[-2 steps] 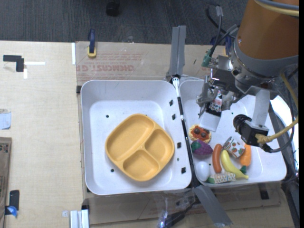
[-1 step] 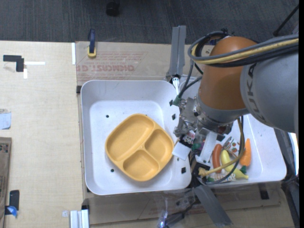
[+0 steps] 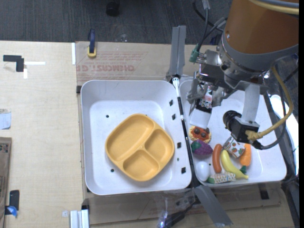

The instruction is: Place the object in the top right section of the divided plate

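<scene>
Smooth yellow three-section plate (image 3: 139,147) lies in glossy white bin (image 3: 95,141).

Wooden bench (image 3: 38,127), two white bins (image 3: 95,127)

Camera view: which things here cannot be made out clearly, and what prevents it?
- Gripper: in the camera view the wrist crowds it, so whether the bottle sits between its fingers is unclear.
- Right bin: the arm covers its far part.
- Toy food pile: pieces overlap; the small carton's print is too small to read.
- Yellow plate: fully visible in the left bin.
</scene>
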Robot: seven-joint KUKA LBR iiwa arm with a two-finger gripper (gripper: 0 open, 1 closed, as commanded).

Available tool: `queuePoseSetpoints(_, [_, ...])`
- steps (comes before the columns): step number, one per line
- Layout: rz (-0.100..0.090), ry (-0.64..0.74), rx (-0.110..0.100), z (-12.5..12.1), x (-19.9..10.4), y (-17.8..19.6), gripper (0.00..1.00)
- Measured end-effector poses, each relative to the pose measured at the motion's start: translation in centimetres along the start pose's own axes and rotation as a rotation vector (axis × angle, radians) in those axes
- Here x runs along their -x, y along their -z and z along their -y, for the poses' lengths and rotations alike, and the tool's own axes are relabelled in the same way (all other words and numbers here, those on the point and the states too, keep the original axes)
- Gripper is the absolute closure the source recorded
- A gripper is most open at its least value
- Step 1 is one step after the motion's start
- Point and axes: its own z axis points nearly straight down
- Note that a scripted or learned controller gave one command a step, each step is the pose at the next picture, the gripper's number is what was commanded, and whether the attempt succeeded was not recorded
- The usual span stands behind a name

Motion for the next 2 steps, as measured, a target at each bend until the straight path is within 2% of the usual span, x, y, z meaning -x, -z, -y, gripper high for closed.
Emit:
queuePoseSetpoints(1, [0.001, -0.027, -0.002, -1.1, -1.7, -6.7, 1.0])
queuePoseSetpoints(2, [0.0, -0.139, -0.004, 0.6, -2.4, -22.8, 1.0])
